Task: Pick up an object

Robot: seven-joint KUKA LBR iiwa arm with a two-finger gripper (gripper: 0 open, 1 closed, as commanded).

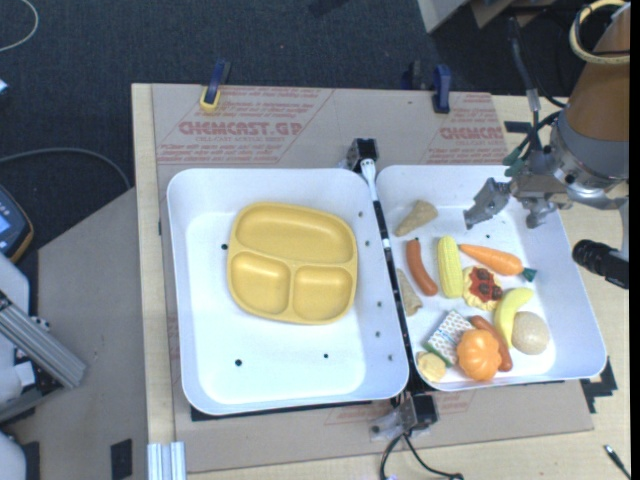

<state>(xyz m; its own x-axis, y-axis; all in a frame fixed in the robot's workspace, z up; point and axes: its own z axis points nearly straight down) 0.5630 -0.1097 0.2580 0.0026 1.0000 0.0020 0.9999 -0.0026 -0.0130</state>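
The right bin (565, 258) holds several toy foods. A carrot (492, 258), a corn cob (450, 266), a sausage (421, 266), a pizza slice (484, 286), a banana (512, 308), a potato (531, 332) and an orange pumpkin (478, 353) lie close together. A beige piece (417, 216) lies apart near the bin's back left. My gripper (512, 208) hangs over the back of this bin, just above and behind the carrot. Its fingers (487, 205) stand open with nothing between them.
The left bin (200, 298) carries a yellow divided plate (293, 263). A black divider clip (364, 154) sits where the two bins meet at the back. Blue and yellow clamps (211, 93) hold the cardboard base at its far edge.
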